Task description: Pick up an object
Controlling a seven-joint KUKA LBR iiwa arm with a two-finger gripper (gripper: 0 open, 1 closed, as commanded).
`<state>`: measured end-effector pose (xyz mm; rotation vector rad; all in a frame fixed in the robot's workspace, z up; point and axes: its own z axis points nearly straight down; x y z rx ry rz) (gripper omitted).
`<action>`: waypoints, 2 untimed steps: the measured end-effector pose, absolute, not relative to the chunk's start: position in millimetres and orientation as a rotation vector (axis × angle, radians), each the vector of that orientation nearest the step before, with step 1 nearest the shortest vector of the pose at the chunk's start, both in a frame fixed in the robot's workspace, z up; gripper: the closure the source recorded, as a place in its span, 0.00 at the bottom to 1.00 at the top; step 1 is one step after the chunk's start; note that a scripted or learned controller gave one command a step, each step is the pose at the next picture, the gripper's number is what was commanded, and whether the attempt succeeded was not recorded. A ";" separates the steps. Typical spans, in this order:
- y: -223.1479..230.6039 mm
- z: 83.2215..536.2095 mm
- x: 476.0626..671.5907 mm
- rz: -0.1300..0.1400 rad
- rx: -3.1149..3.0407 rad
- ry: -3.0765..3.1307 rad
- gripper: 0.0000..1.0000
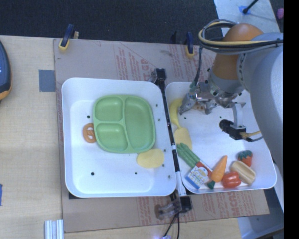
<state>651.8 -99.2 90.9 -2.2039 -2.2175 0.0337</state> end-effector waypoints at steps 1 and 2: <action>-185.2 113.5 573.4 0.011 -2.227 -2.211 0.00; -158.7 89.8 503.5 0.009 -2.210 -2.216 0.00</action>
